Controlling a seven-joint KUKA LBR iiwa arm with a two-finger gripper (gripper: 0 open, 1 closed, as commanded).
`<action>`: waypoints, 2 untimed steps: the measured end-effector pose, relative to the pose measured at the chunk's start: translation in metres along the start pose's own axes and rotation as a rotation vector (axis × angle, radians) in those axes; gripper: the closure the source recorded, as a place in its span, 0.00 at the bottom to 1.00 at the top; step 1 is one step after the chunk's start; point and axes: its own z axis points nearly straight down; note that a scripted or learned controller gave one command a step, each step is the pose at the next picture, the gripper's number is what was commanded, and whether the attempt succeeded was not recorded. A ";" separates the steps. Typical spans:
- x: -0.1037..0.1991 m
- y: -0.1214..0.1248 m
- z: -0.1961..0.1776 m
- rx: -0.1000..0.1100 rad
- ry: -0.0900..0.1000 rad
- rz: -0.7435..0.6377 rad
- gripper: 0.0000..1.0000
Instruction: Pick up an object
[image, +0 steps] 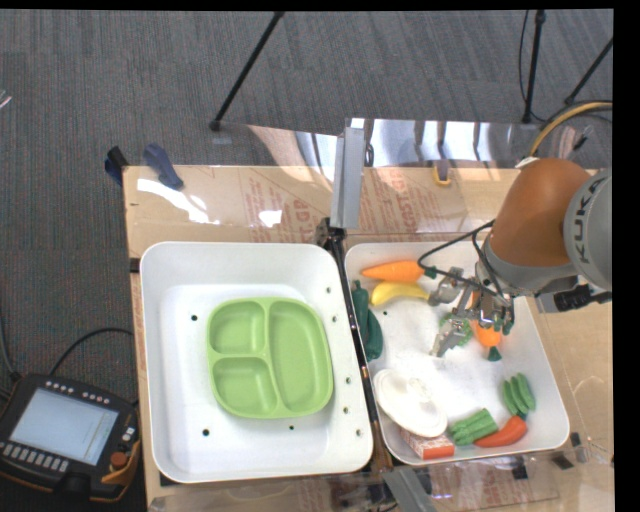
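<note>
The gripper hangs low over the right bin; whether it grips anything, I cannot tell. A small orange toy sits right beside it. Toward the bin's far wall lie a carrot and a banana; near its front edge lies a white dish.

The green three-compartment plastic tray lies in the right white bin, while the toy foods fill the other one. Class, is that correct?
No. The camera view shows the green three-compartment plastic tray in the left white bin; the toy foods lie in the right white bin.
</note>
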 end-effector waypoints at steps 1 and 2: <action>-0.001 0.002 -0.011 -0.002 -0.003 -0.003 1.00; -0.014 0.040 -0.162 -0.002 -0.017 -0.150 1.00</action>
